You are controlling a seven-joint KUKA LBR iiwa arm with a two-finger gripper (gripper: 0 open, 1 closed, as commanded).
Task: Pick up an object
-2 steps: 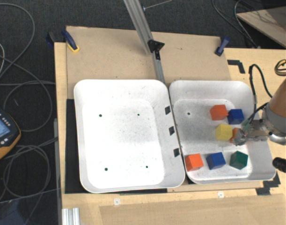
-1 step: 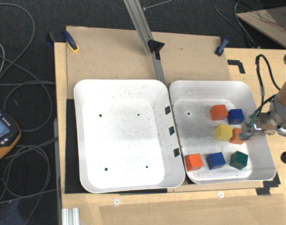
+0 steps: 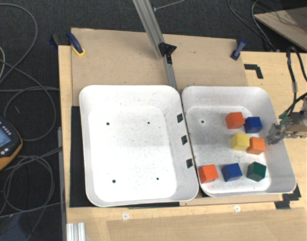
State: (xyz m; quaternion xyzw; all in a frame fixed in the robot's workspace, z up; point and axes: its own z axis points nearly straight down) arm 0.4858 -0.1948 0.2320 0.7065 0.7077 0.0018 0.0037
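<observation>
Gripper sits low over the right white plastic bin's right wall, just beside the small orange cube. Can't tell its state; too blurred.

Seven cubes in that bin, all free:
- orange block and blue block touching, near the far edge
- yellow cube against the small orange one, mid-right
- orange cube, blue cube, dark green cube in a row along the near edge

Left white bin alongside.

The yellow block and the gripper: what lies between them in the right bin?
In the camera view, an orange block lies between the yellow block and the gripper, touching the yellow one's right side.
</observation>
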